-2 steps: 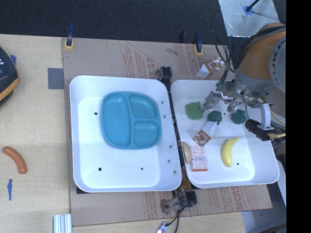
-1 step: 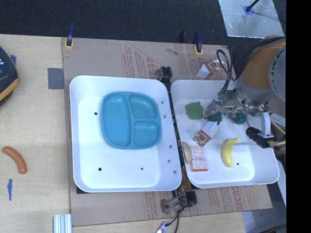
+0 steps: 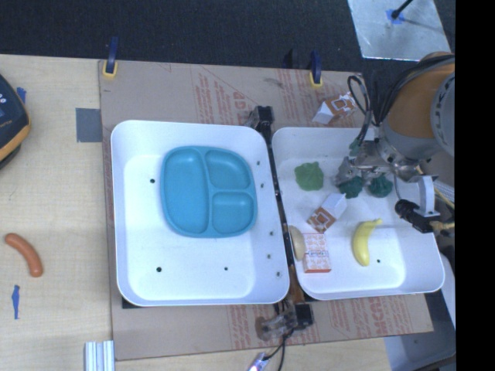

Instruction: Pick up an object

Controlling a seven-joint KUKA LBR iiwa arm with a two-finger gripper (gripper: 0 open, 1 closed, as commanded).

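Observation:
My gripper [image 3: 358,173] is low in the right bin [image 3: 421,278], near its far right side. It stands right over a dark teal object [image 3: 352,186] that shows on both sides of it. A green lumpy toy [image 3: 309,176] lies just to its left. Nearer the front lie a small brown-and-white packet [image 3: 326,215], a yellow banana [image 3: 364,241], a red-and-white box [image 3: 315,253] and a pale oval piece [image 3: 297,243] against the left wall.
The left bin [image 3: 135,207] holds a blue divided plate [image 3: 208,191]. On the bench at the left lie a red sausage [image 3: 25,254] and a black-and-yellow device [image 3: 9,122]. A snack packet [image 3: 334,109] lies behind the right bin.

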